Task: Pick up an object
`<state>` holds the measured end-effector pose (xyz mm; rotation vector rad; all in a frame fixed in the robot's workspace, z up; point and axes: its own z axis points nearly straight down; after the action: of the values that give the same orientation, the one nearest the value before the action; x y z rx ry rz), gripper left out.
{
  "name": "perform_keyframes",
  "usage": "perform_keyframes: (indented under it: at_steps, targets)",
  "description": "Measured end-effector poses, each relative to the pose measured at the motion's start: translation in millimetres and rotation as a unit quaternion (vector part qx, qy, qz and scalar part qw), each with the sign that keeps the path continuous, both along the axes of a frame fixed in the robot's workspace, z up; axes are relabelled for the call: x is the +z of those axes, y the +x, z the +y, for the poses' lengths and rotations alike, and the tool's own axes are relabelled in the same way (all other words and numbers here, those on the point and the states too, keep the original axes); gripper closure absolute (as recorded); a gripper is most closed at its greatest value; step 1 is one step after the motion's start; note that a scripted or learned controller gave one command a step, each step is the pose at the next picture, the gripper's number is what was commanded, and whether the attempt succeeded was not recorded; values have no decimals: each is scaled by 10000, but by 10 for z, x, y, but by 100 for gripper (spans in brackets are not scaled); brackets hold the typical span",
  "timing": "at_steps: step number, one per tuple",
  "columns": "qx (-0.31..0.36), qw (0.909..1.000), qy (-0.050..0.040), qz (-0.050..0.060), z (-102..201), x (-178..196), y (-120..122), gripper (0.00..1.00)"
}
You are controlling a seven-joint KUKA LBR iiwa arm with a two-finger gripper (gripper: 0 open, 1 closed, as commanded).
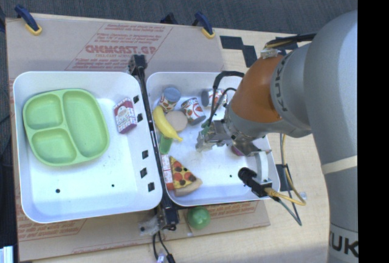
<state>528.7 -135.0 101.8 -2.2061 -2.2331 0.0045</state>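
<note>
The left bin (36, 207) holds a green divided plate (65, 127) near its left edge and a small red packet (124, 116) near its right edge. The right bin (213, 195) holds a banana (165, 124), two small cans (182, 105) near its far edge, and a pizza slice toy (181, 177) at its near-left corner. The gripper (209, 137) hangs over this bin's middle; whether it is wide or narrow, I cannot tell. A green ball (198, 217) lies outside, by the near edge.
</note>
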Motion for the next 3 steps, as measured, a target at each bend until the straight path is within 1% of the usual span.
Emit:
perform_keyframes:
  at_steps: [1,2,3]
  targets:
    - [-43,10000,-1,-16,-452,703,-325,100]
    - [-24,10000,-4,-36,262,1864,-316,100]
    - [-34,10000,-4,-1,-385,1133,-416,100]
